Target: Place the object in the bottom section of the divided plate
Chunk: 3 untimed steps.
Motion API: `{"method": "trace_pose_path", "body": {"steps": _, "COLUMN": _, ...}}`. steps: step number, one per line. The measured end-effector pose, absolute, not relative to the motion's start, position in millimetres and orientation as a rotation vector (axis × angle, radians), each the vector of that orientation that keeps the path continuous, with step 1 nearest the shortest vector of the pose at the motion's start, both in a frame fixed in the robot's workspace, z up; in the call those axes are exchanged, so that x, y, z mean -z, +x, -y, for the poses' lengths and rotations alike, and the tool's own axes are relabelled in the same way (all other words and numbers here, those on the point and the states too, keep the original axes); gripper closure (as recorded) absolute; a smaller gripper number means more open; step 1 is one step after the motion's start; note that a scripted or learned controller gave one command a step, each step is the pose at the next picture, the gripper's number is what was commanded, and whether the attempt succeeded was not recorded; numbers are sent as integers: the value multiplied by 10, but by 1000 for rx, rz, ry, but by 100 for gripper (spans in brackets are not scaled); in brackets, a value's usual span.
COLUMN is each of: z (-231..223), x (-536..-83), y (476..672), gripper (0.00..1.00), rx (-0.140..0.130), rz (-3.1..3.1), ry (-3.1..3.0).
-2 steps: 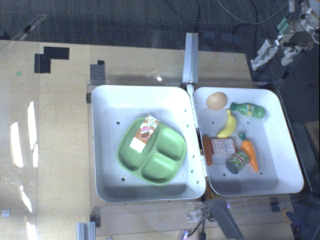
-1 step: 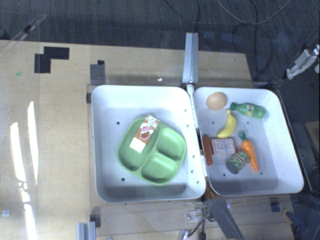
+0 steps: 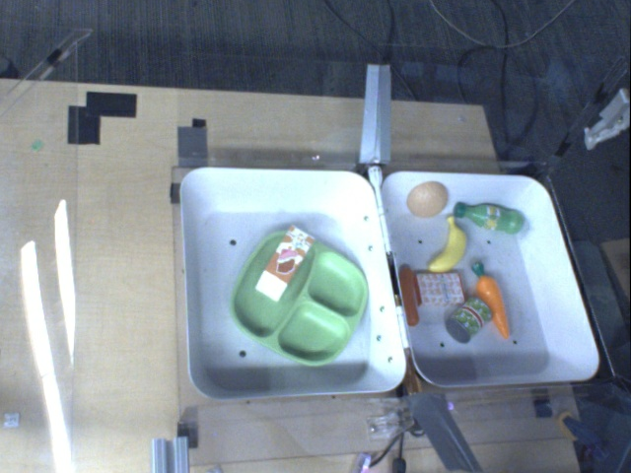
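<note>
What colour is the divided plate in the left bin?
Light green, seen in the camera view: the divided plate carries a small brown-and-white carton.

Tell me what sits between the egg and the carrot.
In the camera view, the banana lies between the egg and the carrot, in the right bin.

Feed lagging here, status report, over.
Small orange-and-white printed carton lies in green divided plastic plate's upper-left section, not bottom section. Toy foods sit apart, in right white bin.
</note>
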<state>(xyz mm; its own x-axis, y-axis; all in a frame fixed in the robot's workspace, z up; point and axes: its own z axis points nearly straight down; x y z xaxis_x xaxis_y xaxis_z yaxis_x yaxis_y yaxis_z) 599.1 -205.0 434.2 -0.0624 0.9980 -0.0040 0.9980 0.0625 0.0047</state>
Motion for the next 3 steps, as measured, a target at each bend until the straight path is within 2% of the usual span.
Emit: {"method": "trace_pose_path", "body": {"steps": 3, "z": 2013, "x": -4335, "y": 5181, "gripper": 0, "rx": 2, "rz": -1973, "ry": 2442}}
